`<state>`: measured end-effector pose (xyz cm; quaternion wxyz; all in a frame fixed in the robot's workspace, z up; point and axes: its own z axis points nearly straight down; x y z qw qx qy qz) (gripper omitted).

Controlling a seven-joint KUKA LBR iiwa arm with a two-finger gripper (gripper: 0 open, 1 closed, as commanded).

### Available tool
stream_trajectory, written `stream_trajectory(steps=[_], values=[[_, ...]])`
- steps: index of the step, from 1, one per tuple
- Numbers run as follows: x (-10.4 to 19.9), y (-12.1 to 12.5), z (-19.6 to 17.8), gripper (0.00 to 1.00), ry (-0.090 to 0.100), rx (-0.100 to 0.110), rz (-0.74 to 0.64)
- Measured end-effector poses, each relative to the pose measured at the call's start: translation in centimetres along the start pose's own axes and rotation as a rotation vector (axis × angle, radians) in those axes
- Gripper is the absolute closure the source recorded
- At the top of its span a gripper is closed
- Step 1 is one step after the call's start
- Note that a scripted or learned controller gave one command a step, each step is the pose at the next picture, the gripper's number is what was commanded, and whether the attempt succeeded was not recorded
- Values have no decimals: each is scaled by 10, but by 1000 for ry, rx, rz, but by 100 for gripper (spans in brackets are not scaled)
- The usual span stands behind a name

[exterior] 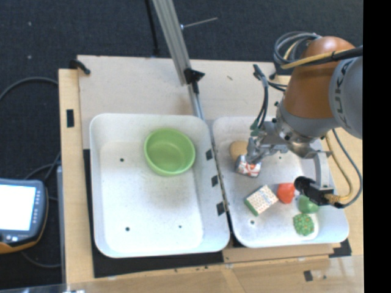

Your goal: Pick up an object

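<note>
My gripper hangs low over the upper left part of the right bin. Directly beneath its tip lies a small red and white object, touching or nearly touching it. A tan round object sits just to the left of the gripper. Lower in the same bin are a white box with a green side, a red ball-like object and two green items, the upper one partly under a black cable end.
A green bowl stands in the upper middle of the left bin. A slanted metal pole runs down to the divide between the bins. Cables hang from the arm over the right bin's right side.
</note>
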<state>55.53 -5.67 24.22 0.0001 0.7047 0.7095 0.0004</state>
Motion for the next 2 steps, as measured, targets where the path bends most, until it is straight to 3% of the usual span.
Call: stream_trajectory(steps=[1, 2], values=[[52, -3, 11, 100, 1, 1, 0], [105, -11, -4, 100, 2, -2, -2]])
